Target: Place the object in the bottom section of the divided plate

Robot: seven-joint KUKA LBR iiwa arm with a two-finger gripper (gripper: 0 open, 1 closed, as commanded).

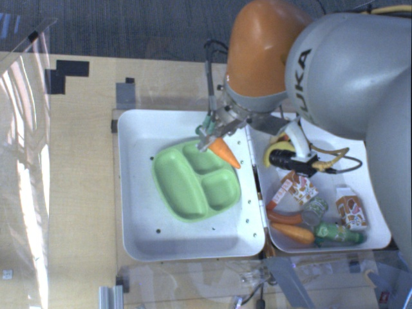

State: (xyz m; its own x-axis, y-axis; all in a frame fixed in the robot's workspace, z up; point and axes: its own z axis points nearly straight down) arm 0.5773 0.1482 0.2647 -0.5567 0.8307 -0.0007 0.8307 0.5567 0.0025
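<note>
A green divided plate (187, 188) lies in the left white bin (138, 172). It has one large section on the left and two smaller ones on the right. My gripper (207, 138) hangs over the plate's upper right rim, under the orange wrist band. It is shut on the thick end of an orange toy carrot (224, 152). The carrot slants down to the right, its tip over the plate's right edge near the bin wall.
The right bin (380, 234) holds several things: a red and white snack packet (293, 190), a brown packet (351, 212), an orange carrot-like piece (293, 232), a red stick (283, 217) and a green bottle (338, 234). The arm covers that bin's upper part.
</note>
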